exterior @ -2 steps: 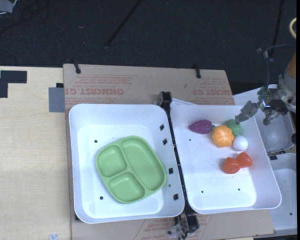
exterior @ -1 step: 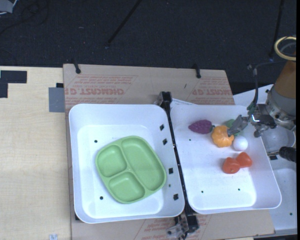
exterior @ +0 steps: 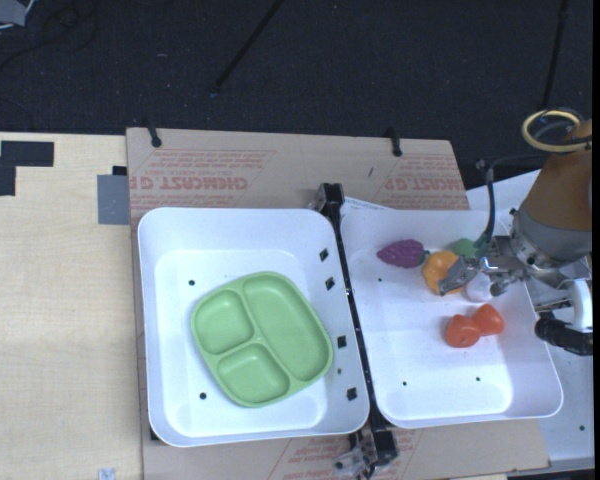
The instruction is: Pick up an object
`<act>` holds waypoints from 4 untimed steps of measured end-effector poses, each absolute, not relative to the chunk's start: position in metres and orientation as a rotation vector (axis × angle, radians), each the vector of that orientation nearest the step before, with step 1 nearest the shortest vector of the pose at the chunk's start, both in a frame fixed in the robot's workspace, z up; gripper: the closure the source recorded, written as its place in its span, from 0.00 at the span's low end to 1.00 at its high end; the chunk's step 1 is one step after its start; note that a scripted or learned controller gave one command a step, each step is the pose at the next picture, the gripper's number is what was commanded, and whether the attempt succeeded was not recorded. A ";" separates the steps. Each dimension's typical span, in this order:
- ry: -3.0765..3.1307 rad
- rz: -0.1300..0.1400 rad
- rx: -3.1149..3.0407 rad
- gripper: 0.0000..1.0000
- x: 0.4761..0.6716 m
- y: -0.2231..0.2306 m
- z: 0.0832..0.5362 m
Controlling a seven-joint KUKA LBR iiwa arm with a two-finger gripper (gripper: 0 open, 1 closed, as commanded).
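I am reaching in from the right, my orange-banded wrist [exterior: 560,200] sitting above and right of my lowered gripper [exterior: 470,276].

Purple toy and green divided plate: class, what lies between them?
In the camera view, between the purple toy and the green divided plate run bare white bin floor and the black divider where the two bins meet.

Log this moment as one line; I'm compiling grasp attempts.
pincer: low in right bin, beside orange toy | purple toy, red toy: loose | green divided plate: left bin
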State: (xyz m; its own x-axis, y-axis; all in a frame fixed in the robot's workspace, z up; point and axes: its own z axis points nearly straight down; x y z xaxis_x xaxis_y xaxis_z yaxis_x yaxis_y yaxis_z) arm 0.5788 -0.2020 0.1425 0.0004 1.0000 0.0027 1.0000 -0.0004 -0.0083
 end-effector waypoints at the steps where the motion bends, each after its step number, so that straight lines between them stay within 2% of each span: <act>1: -2.216 0.005 -2.217 0.00 0.578 -0.200 0.089; 2: -2.216 0.003 -2.222 1.00 0.579 -0.202 0.102; 4: -2.224 -0.001 -2.221 1.00 0.579 -0.210 0.212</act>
State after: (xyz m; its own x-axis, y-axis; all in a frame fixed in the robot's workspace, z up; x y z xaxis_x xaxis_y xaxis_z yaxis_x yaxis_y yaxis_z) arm 0.5793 -0.2099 0.2123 -0.0017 1.0000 -0.0007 1.0000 0.0017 0.0015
